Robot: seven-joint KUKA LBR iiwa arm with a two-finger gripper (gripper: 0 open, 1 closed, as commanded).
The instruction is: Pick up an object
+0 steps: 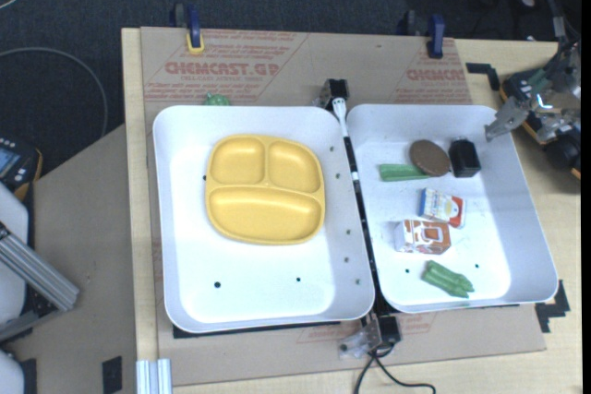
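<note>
- Gripper (pixel 503 120) hovers at the right bin's (pixel 517 198) upper right corner; finger spread unreadable, nothing seen held
- Right bin: two green pieces (pixel 448 279), two small cartons (pixel 425 236), one brown disc (pixel 429 158), one black block (pixel 463 157)
- Left bin (pixel 185 244): one yellow divided plate (pixel 265 189)

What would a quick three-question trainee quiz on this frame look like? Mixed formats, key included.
1. True or false: the yellow tray sits in the left bin.
2. Which item touches the brown disc in the right bin? A) black block B) lower green piece C) carton
3. Fill in: the gripper is at the right bin's upper ____ corner.

Key: 1 true; 2 A; 3 right.
</note>
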